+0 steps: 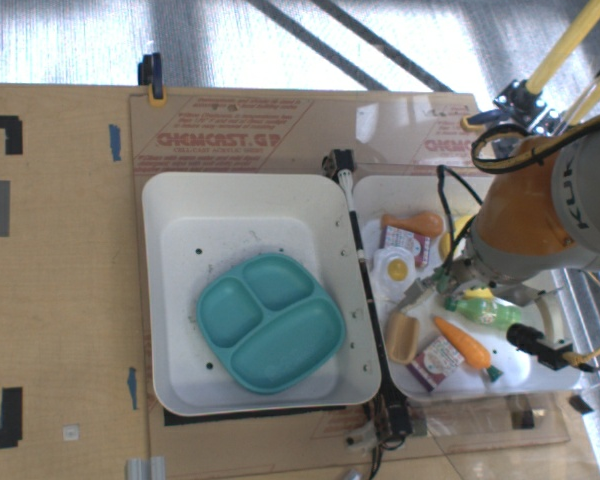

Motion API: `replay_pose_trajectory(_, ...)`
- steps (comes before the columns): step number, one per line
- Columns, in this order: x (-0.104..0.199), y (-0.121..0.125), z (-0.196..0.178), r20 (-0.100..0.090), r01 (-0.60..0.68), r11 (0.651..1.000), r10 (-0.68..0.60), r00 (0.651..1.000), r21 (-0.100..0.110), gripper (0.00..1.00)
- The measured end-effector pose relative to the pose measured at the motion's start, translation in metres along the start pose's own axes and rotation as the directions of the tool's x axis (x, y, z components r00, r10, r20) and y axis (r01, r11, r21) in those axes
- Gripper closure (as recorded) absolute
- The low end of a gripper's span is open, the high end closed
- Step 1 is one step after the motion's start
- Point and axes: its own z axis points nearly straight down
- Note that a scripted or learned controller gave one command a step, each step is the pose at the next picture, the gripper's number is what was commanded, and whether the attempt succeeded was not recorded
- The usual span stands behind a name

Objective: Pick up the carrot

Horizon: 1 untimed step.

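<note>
Desk (pixel 60 268) is showing brown cardboard on the left, with black corner marks and blue tape bits on it. Left bin (pixel 170 298) is sitting on the desk, holding a teal divided plate (pixel 270 320) with three compartments, lying flat near the bin's middle. A black clamp (pixel 338 162) is sitting at the top of the seam between the two bins.

Right bin (pixel 510 378) is lying just beside the left one, crowded with toy food. A fried-egg piece (pixel 395 266) is resting near its left wall, a red packet (pixel 400 236) above it, and an orange sausage-like piece (pixel 425 222) touching that packet's top. A tan bread-like piece (pixel 403 336) is lying lower down, with a small red-and-white packet (pixel 438 360) beside it to the right.

Carrot (pixel 462 342) is lying in the right bin, lower middle, tilted with its green end pointing down-right, touching the small packet. A green bottle (pixel 485 312) is lying just above the carrot.

Arm (pixel 525 218) is reaching in from the right, orange band over the bin's upper part. Claw (pixel 450 276) is hanging over the items above the carrot, apart from it; cannot tell if it's wide or narrow, and nothing is seen held in it.
</note>
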Motion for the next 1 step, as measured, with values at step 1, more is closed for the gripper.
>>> replay_pose_trajectory(1,-0.0379,-0.0364,-0.0001,-0.001,0.143,0.99,-0.143,0.99,-0.001,0.0)
